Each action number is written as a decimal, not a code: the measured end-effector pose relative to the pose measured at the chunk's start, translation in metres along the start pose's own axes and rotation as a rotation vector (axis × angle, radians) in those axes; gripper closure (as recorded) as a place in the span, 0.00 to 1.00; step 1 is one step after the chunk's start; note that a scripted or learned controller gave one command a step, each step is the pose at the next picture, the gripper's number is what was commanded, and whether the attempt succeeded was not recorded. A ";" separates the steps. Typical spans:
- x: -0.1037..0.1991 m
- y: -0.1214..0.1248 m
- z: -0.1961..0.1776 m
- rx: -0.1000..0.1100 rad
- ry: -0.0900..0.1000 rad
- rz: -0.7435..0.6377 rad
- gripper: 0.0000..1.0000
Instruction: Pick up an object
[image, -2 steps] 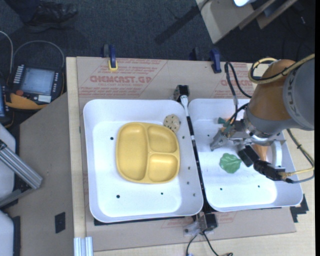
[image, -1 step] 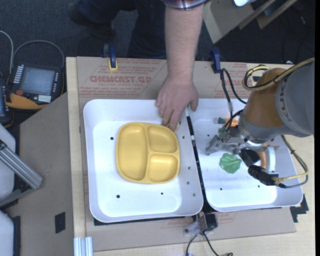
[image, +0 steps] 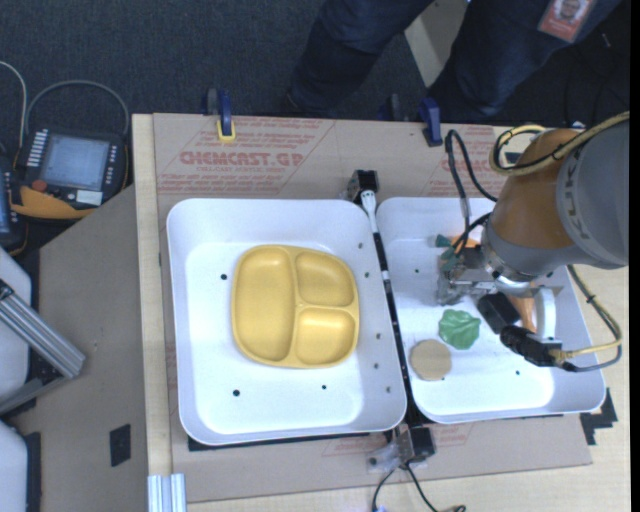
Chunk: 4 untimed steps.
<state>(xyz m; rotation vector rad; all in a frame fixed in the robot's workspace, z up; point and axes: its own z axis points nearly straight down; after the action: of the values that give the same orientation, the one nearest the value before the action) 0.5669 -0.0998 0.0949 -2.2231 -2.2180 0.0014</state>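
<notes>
In the right bin (image: 440, 400) lie a green crumpled object (image: 459, 328) and a flat tan round disc (image: 432, 360) near the front left. An orange item (image: 462, 241) peeks out behind the arm. My gripper (image: 452, 285) reaches down into the right bin just above and left of the green object, and the wrist body covers its fingers. The left bin (image: 200, 330) holds a yellow divided plate (image: 295, 304) in its middle.
The grey arm with its orange band (image: 540, 205) covers the back right of the right bin. Black cables (image: 530, 345) trail over the bin's right side. A teach pendant (image: 70, 165) sits off the bench at the left. Clamps hold the board's far edge.
</notes>
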 end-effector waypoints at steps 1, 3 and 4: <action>-0.009 0.006 -0.049 -0.008 -0.003 -0.001 1.00; -0.002 0.001 -0.151 -0.008 -0.002 -0.004 1.00; 0.050 -0.007 -0.138 0.002 0.002 -0.007 1.00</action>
<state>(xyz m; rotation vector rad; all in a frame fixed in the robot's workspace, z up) 0.5603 -0.0502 0.2325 -2.2127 -2.2240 0.0018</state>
